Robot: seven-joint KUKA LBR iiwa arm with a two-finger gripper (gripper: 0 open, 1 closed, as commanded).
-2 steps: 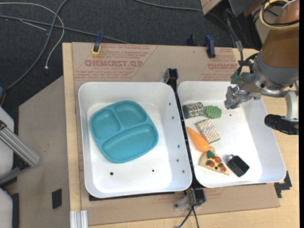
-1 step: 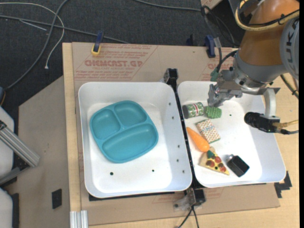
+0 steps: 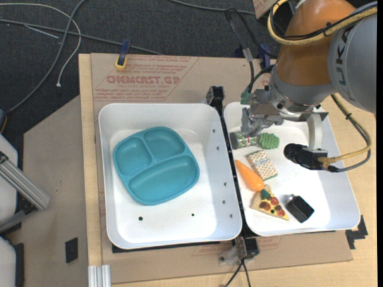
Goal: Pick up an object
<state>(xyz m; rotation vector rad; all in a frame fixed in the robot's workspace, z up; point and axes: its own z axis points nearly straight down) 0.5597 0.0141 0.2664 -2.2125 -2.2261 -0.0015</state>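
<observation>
My gripper [image 3: 254, 127] hangs low over the far left part of the right bin [image 3: 341, 178]. It is just above a small green and white packet [image 3: 242, 141] and beside a green knobbly toy [image 3: 268, 140]. Toward the front lie a patterned cracker-like square [image 3: 262, 164], an orange carrot [image 3: 248, 175], a pizza slice [image 3: 269, 204] and a black block [image 3: 300, 208]. Nothing is visibly lifted off the bin floor.
The left bin [image 3: 114, 208] holds a blue divided plate [image 3: 157, 164]. A black divider [image 3: 226, 154] runs between the bins. A black cylinder with a yellow cable [image 3: 304, 155] hangs off the arm over the right bin. Cables lie on the dark floor behind the bench.
</observation>
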